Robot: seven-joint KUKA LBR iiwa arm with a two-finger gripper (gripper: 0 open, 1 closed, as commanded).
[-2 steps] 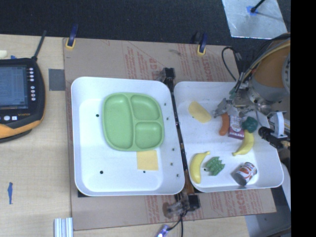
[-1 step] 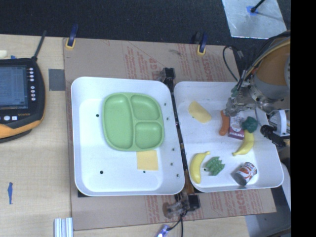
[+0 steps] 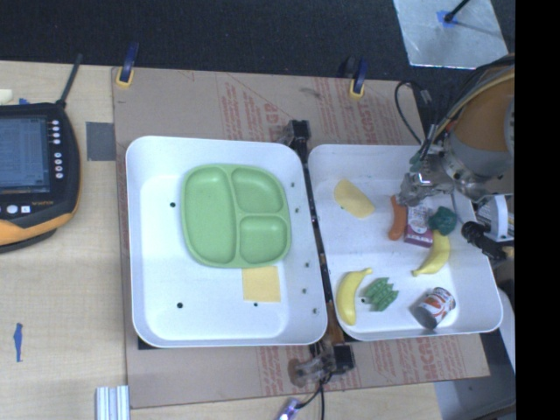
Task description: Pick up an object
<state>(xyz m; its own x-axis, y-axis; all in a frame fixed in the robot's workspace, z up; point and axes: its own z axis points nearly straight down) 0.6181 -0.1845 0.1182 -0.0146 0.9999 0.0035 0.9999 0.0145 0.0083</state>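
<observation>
We see a pale wooden bench (image 3: pixel 52 322) overlaid with a brown cardboard sheet (image 3: pixel 219 112), clipped at twelve o'clock by blue clamps (image 3: pixel 128 63). Beyond lies dark carpet (image 3: pixel 219 16), with a grey floor patch (image 3: pixel 446 20) at one o'clock. A teach pendant (image 3: pixel 31 169) rests at nine o'clock.

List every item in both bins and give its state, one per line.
Green divided plate: flat in the left bin, compartments bare.
Yellow cheese slice: flat, just below the plate.
Yellow wedge: lying in the right bin.
Orange carrot: lying, beside the gripper.
Two bananas: lying apart.
Green leafy piece: lying.
Can: on its side.
</observation>
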